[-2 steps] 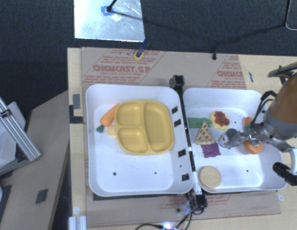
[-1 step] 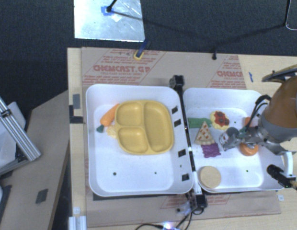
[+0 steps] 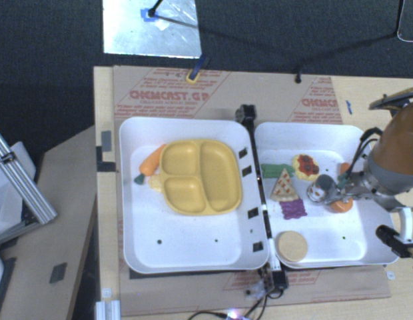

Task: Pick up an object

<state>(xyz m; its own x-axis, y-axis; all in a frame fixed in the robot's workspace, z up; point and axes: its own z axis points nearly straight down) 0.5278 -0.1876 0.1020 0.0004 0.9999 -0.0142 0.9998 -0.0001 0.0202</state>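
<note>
Camera view, and the gripper [image 3: 321, 192] is low in the right bin [image 3: 353, 252], its metal tip just left of an orange piece [image 3: 341, 205] that sits against the underside of the wrist. Whether it is open or closed, I cannot tell from this angle, and nothing can be seen held in it. The arm [image 3: 396, 155] comes in from the right edge, its orange band bulking over the bin's right wall.

Close around the tip: a small orange bit [image 3: 344, 168] just on its far right, a red and yellow toy food [image 3: 305, 166] just on its far left. Left of the tip lies a pizza slice [image 3: 283, 186], with a green piece [image 3: 274, 171] just beyond it at the far side. A purple piece [image 3: 294, 209] lies near-left of the tip, apart from it. Nearer still, towards the bin's near-left corner, a round tan disc [image 3: 292, 245] lies flat.

Across the divider, the left bin [image 3: 186, 252] carries a yellow divided plate [image 3: 196, 176], with an orange carrot [image 3: 151, 160] touching its left rim. Both bins stand on a cardboard sheet [image 3: 166, 92].
</note>
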